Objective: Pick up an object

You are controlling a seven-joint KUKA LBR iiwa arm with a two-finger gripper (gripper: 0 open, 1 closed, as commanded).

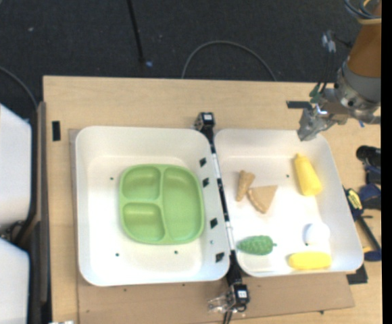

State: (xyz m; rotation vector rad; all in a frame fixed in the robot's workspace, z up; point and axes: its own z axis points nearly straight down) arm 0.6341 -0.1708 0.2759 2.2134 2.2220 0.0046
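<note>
You have two white bins side by side on the bench. The left bin (94,262) lies well away from the gripper and holds a green divided plate (161,204). The right bin (263,140) sits just below and beside the gripper (309,128), which hangs over the bin's far right corner.

Nothing is between the fingers, and you cannot tell at this angle whether they are spread or pressed together.

Largest of the graspable things is the yellow corn-like piece (307,175), the nearest one, just below the fingers. Next comes a tan wedge (263,198), further in toward the bin's middle, with a small tan cone (243,184) beside it. Far from the fingers, along the near wall, lie a yellow block (309,260), a green leafy piece (256,244) and a small white round thing (315,233).

By my reading this is the approach step: no object is chosen yet. Your next move calls for shifting over one item, probably the corn-like piece, then descending.
</note>
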